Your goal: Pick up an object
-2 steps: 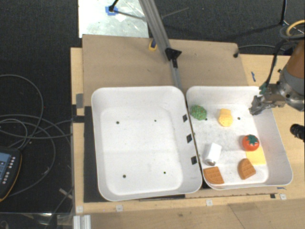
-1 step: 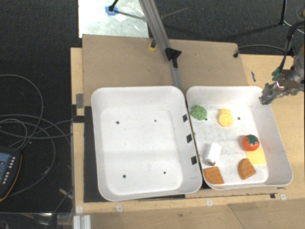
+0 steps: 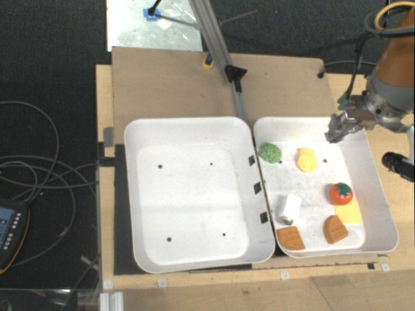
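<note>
Gripper (image 3: 338,131) hangs over right bin's (image 3: 382,203) upper right corner, carrying nothing visible; opening unclear from where I stand. Nearest pick, yellow piece (image 3: 307,160), lies lower-left of it, mid-bin.

Dark carpet floor (image 3: 52,37) around wooden bench (image 3: 272,83). Loose cables (image 3: 39,167) on floor at left. Reflective panel (image 3: 139,15) beyond bench, blue tape (image 3: 153,13) on it. Grey pole (image 3: 211,28) slants across.
</note>
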`<action>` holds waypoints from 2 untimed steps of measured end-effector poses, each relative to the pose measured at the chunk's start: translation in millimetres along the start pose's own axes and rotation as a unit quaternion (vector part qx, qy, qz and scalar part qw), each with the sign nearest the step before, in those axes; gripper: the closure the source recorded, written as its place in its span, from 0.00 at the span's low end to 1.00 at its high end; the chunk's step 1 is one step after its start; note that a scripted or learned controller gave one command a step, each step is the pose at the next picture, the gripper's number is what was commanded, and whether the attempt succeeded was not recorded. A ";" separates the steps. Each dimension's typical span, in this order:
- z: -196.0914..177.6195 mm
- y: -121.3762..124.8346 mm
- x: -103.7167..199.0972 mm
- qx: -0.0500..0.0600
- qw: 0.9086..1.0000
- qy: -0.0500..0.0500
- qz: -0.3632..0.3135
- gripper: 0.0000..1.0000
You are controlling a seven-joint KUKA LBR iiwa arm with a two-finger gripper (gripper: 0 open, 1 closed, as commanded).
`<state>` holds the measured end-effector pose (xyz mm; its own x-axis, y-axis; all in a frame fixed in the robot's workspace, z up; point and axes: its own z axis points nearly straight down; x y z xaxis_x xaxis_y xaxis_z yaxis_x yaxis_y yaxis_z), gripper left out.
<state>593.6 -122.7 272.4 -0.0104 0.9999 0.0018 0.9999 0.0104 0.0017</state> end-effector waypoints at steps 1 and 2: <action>14.8 7.2 47.0 0.000 1.000 0.000 0.000 1.00; 25.5 15.2 91.3 0.000 1.000 0.000 0.001 1.00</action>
<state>607.8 -31.2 247.0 -0.0092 1.0000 0.0013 1.0000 0.0092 0.0010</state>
